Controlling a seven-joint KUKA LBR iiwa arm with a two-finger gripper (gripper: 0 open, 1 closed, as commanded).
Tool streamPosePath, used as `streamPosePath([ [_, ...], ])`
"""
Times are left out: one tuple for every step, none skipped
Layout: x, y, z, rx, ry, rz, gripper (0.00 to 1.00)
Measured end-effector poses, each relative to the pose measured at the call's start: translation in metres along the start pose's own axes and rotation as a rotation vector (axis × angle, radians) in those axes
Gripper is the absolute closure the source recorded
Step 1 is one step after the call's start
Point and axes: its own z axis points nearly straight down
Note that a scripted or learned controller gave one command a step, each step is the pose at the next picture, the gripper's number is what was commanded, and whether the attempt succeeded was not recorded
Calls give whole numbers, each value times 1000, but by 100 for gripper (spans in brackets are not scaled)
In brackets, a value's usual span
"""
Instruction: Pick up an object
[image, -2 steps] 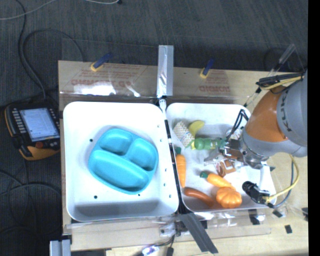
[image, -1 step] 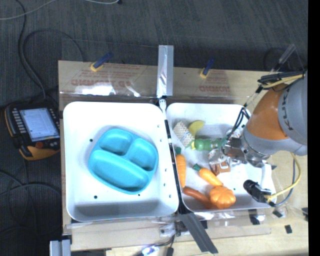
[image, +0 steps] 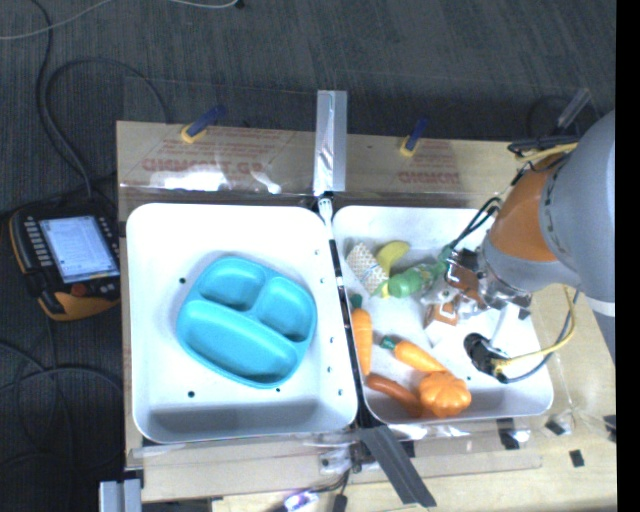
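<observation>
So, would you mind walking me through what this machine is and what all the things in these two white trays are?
This is a single photo from a camera fixed above a workbench, looking down at a slant. The grey shape with the orange band on the right is a robot arm reaching in; its job is to pick up an object. At its tip is a pincer, low over the right bin. From this angle I cannot tell whether it is open or holding anything. That bin holds toy food: two carrots, a small orange pumpkin, a yellow banana, a green piece and a pale corn cob. The left bin holds a blue divided plate. On the floor to the left lies the arm's handheld controller.
</observation>
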Motion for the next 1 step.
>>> streamPosePath([
  [1, -1, -8, 5, 0, -2, 100],
])
